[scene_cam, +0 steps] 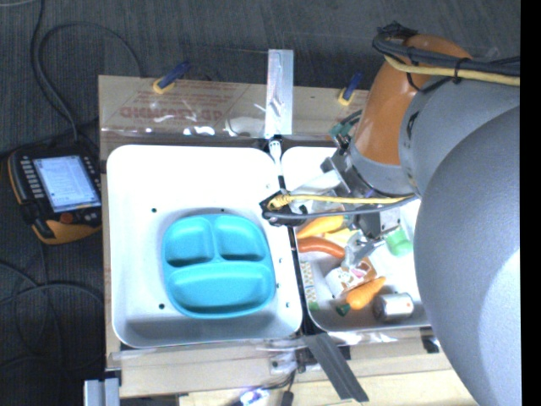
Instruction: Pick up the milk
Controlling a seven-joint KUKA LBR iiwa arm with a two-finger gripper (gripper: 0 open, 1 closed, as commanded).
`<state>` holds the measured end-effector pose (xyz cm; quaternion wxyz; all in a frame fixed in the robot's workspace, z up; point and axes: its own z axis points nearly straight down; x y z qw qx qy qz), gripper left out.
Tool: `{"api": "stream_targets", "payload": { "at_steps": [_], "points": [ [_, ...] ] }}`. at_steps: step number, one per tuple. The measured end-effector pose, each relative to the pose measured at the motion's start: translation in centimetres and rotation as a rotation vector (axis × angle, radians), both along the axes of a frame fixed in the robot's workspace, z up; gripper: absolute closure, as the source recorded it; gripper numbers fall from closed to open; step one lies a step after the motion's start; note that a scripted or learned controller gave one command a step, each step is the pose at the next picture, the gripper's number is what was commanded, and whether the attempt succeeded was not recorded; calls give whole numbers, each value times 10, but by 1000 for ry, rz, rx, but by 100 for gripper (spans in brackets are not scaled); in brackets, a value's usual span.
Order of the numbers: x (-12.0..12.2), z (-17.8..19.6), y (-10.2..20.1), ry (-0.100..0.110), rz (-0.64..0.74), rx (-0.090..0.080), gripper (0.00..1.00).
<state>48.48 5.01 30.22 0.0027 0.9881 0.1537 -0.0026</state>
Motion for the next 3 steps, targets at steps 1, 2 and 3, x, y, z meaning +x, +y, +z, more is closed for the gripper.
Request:
{"api": "stream_targets", "payload": {
  "at_steps": [1,2,3],
  "points": [
    [-2,-111,72,3,-106,1,0],
    [-1,-121,12,3,-110,0,0],
    [1,131,-52,-4,-89,0,0]
  ]
}}
